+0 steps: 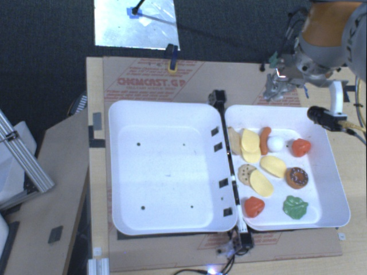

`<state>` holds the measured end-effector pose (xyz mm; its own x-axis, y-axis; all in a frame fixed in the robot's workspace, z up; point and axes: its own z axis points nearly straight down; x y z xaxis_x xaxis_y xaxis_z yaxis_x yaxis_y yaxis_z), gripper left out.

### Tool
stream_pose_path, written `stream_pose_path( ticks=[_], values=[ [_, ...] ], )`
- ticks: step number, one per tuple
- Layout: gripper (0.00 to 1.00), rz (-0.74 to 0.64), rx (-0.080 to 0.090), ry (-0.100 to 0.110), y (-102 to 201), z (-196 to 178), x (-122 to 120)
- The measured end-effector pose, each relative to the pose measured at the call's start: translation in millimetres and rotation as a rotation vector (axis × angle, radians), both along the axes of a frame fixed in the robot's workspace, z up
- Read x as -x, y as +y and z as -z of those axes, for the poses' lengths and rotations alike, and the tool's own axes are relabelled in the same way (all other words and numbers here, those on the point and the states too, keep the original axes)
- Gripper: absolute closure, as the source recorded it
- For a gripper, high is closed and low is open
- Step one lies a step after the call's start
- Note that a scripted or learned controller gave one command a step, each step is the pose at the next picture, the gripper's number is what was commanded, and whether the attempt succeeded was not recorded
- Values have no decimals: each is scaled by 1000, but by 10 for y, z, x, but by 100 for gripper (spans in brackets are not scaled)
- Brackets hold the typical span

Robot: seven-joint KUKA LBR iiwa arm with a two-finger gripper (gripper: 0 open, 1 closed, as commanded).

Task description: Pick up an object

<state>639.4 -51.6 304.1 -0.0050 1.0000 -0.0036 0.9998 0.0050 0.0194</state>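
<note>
I log two bins side by side, left bin point(166, 165) beside right bin point(327, 176), with the food pieces point(269, 165) all in the right one and the gripper point(277, 89) behind its far rim.

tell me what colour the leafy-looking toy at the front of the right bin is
Green. The leafy toy shows clearly in the camera view, near the right bin's front edge.

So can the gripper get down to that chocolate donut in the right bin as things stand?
Probably yes. The donut lies flat with open space above it, and the gripper hangs past the bin's far rim.
</note>
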Motion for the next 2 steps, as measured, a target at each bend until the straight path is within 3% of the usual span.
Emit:
stream_pose_path(
  ticks=[1, 2],
  values=[
    [100, -8, -6, 4, 844, -1075, -67],
    [100, 0, -3, 12, 808, -1346, -303]
  ],
)
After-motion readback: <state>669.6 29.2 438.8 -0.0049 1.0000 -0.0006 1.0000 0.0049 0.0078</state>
